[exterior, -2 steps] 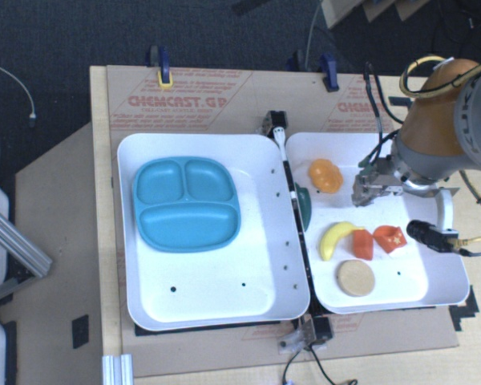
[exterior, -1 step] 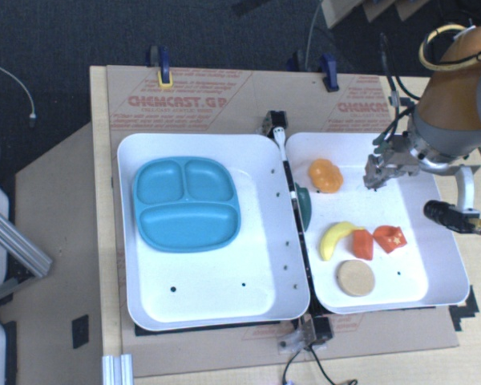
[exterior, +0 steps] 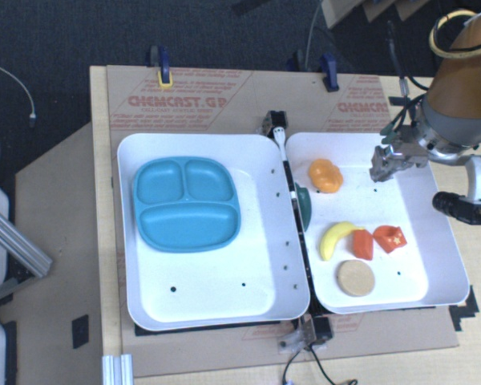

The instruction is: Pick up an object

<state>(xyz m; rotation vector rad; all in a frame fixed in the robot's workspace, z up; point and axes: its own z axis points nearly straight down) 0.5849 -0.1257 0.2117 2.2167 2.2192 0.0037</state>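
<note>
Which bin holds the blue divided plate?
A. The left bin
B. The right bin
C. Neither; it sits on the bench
A: the blue plate lies inside the left bin, while the right bin holds the banana and other food items.

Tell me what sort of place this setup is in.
Probably a robotics lab test bench, not a kitchen. Two white bins sit on a board held by blue clamps, loose cables trail round it, and the food is toy-like: a banana, an orange, a blue divided plate.
</note>
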